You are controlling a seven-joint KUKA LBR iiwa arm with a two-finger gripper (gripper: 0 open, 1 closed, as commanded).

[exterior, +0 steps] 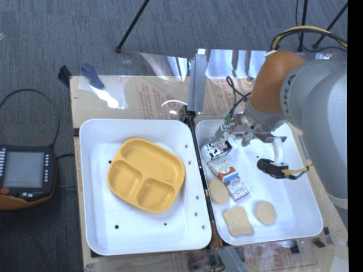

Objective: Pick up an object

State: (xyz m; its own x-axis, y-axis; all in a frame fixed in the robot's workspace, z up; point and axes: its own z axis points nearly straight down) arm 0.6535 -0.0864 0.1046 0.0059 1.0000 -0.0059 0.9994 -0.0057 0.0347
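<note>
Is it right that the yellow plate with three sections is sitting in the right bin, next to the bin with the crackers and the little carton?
Not quite. The camera view shows the yellow plate in the left bin, not the right one. The crackers and the little carton are in the right bin beside it.

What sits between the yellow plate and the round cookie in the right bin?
In the camera view, between the yellow plate and the round cookie lie the bins' adjoining rims, an oval cookie and a toast slice.

Arm [317, 112] cut off at right edge; small carton's [228, 177] print unreadable.
</note>
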